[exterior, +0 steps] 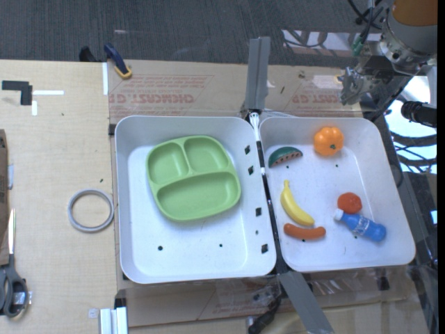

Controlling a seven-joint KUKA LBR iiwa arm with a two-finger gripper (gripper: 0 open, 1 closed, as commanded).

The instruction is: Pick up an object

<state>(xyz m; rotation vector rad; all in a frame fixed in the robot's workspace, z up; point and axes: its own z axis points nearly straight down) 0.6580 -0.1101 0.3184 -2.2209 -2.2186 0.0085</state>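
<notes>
The right bin [393, 186] holds an orange [328, 140], a watermelon slice [285, 156], a yellow banana [295, 206], a red sausage [304, 232], a small red piece [350, 202] and a blue bottle [364, 227] lying on its side. My gripper [353, 88] hangs above the bench just behind the right bin's far right corner. It is well clear of every object, and the orange lies closest to it. Nothing shows in its grasp.
A green divided plate [195, 177] lies in the left bin [126, 200]. A grey divider post [257, 75] stands behind the seam between the bins. On the bench at left are a tape ring [90, 209], scissors [10, 287] and a blue clamp [118, 61].
</notes>
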